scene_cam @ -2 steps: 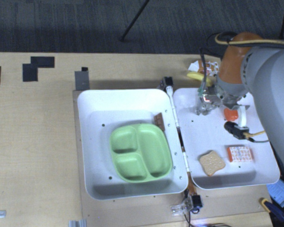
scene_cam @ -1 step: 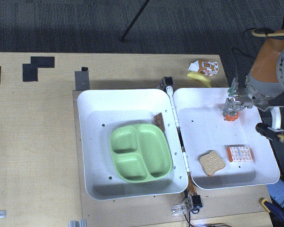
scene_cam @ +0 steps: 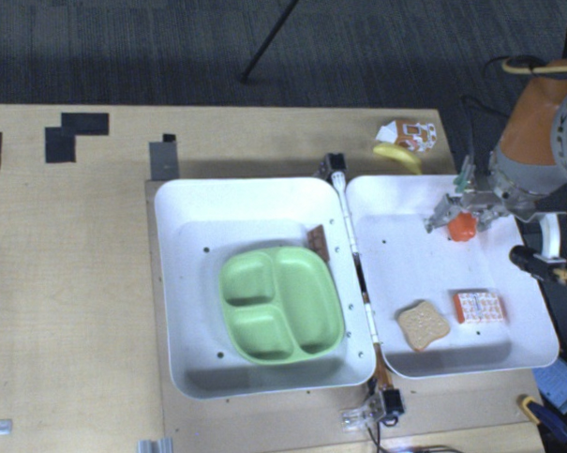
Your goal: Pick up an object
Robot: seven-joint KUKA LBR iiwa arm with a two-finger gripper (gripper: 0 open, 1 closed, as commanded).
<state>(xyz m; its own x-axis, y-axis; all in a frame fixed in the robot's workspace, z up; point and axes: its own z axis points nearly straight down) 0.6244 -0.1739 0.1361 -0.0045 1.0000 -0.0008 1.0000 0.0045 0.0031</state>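
In the back right part of the right bin (scene_cam: 528,356), my gripper (scene_cam: 468,217) hangs with its fingers spread apart. A small orange-red round object (scene_cam: 462,228) sits right under it, in the gap between the fingers, and is narrower than that gap. Nearer the front of the same bin lie a slice of toast (scene_cam: 422,325) and a red-and-white patterned packet (scene_cam: 478,306), both well clear of the gripper.
The left bin (scene_cam: 178,272) holds a green divided plate (scene_cam: 280,304) and a small brown piece (scene_cam: 316,238) by its right wall. On the bench behind the right bin lie a yellow banana (scene_cam: 397,154) and a small packet (scene_cam: 413,133).
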